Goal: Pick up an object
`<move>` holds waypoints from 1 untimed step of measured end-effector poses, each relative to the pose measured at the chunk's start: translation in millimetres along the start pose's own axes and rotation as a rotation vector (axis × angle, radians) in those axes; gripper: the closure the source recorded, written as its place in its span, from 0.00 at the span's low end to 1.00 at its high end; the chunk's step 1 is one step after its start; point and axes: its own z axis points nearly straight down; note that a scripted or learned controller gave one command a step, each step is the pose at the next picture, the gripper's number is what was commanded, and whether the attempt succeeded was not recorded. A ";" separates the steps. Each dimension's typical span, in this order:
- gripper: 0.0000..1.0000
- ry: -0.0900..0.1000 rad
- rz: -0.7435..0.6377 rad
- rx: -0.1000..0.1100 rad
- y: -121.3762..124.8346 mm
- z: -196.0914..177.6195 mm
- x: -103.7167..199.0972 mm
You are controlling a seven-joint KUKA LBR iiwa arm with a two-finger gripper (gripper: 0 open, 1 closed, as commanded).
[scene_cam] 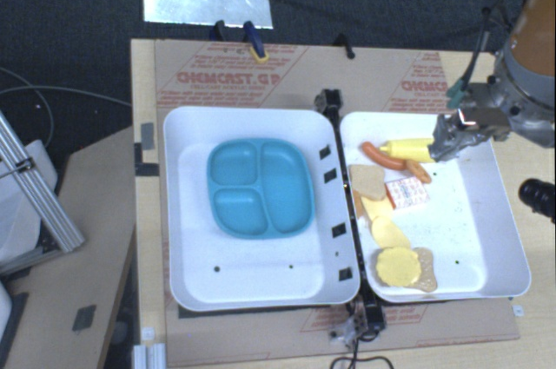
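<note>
Two white bins [252, 122]; one blue divided plate [261, 187]; several food pieces [395, 211], number unclear.

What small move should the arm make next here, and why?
Probably lift straight up, slowly. The gripper sits at the end of the yellow piece in the right bin, which lies over the sausage. I cannot tell whether it is gripped; a lift would show.

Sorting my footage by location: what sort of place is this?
Probably a robotics lab test bench, not a kitchen: two white bins on protective board, toy food such as a hot dog, and a robot arm's pincer.
</note>
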 end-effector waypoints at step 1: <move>1.00 0.002 -0.008 -0.011 -4.3 -3.2 91.8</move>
